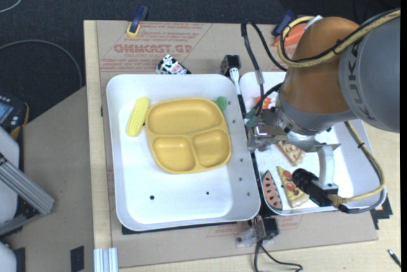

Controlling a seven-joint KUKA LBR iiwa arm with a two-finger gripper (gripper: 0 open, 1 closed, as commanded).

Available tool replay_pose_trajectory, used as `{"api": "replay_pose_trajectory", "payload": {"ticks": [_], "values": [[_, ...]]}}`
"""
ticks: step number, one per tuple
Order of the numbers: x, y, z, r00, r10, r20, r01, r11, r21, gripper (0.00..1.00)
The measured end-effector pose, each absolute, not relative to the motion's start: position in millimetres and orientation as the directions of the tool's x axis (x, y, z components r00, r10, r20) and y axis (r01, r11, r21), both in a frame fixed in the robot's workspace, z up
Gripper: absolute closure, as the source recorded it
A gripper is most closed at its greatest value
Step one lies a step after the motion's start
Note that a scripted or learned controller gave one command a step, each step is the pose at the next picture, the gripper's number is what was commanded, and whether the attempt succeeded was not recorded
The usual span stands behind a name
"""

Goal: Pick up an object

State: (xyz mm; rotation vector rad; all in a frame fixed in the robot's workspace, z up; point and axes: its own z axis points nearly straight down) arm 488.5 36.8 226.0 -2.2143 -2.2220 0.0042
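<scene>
The tool [264, 131] hangs over the left edge of the right bin [249, 79]; I cannot tell whether it is open or holding anything. The nearest object, a toy pizza slice [291, 152], lies just beside it, toward the bin's near edge. A watermelon slice [270, 187] lies beyond, by the near left corner.

A brown worktop [191, 42] printed with red lettering carries a blue-and-yellow clamp [136, 21] at its far edge and a black-and-white spotted toy [170, 65] near it.
</scene>
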Motion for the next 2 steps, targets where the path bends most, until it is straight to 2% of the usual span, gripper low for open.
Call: {"api": "replay_pose_trajectory", "payload": {"ticks": [1,2], "values": [[476.2,33.0,230.1,0.001,1.000,0.001,1.000,-0.001,-0.005,1.00],[481.4,45.9,215.0,-0.001,1.000,0.001,1.000,0.001,-0.006,1.00]]}}
